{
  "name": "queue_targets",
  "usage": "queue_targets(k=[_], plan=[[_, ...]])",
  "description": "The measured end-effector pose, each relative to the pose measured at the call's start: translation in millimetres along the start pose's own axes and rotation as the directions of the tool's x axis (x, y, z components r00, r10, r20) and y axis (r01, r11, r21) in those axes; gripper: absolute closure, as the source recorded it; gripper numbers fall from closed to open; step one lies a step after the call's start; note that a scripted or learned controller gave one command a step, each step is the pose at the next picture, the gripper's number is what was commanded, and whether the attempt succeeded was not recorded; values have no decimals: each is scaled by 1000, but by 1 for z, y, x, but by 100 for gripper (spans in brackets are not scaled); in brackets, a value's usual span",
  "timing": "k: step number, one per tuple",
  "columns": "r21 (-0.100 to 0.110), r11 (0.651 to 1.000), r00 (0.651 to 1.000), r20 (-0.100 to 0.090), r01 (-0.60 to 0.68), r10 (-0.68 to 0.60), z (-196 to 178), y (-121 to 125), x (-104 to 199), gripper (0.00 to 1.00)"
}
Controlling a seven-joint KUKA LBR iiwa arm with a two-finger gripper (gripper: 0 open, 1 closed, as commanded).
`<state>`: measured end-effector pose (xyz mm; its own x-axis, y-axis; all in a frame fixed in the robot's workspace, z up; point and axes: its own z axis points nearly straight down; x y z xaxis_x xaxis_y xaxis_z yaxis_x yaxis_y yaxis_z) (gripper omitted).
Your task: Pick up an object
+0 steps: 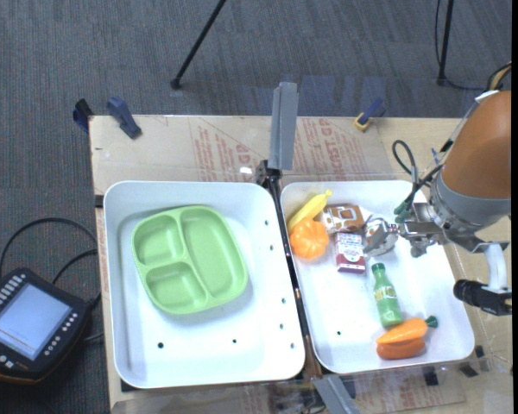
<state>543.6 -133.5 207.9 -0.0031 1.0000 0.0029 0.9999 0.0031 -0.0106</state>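
One camera looks down at a slant from above the counter (198,145), from its near edge toward the far edge and the carpet (86,41) beyond. It stands far enough back to take in both bins (129,352) and all four counter corners. The arm (488,145) enters from the right.

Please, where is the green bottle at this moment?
In the camera view, the green bottle lies in the right bin, toward its near right part, just above the orange carrot toy and right of the red carton.
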Motion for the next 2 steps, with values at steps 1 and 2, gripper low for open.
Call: queue_targets(k=[1, 2], plan=[[-2, 995, 995, 0, 98, -98, 119, -4, -20, 0], [3, 996, 996, -4, 89, -89, 113, -5, -23, 100]])
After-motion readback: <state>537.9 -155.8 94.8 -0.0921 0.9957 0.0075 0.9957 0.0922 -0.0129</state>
